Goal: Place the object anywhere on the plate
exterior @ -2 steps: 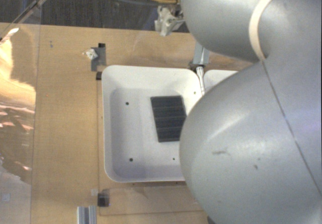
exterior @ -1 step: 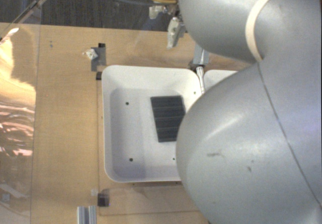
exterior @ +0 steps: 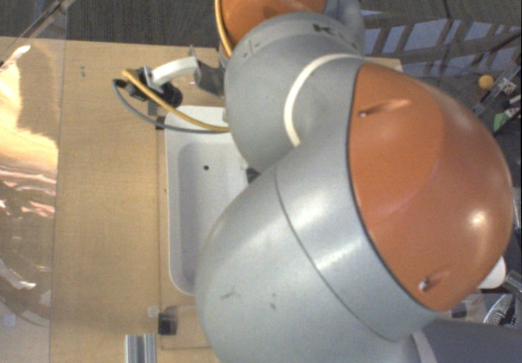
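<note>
My own arm (exterior: 342, 190), grey with orange caps, covers most of the camera view and hides the plate and the object. A dark part of my gripper (exterior: 209, 80) pokes out from behind the arm, above the far left corner of the white bin (exterior: 183, 214). Whatever is under the gripper is hidden.
A strip of the white bin's left side shows, with its rim (exterior: 173, 190) and a small dark speck (exterior: 205, 166) on its floor. Bare wooden bench (exterior: 106, 190) lies to the left, with a clear curved shield (exterior: 24, 190) at the far left.
</note>
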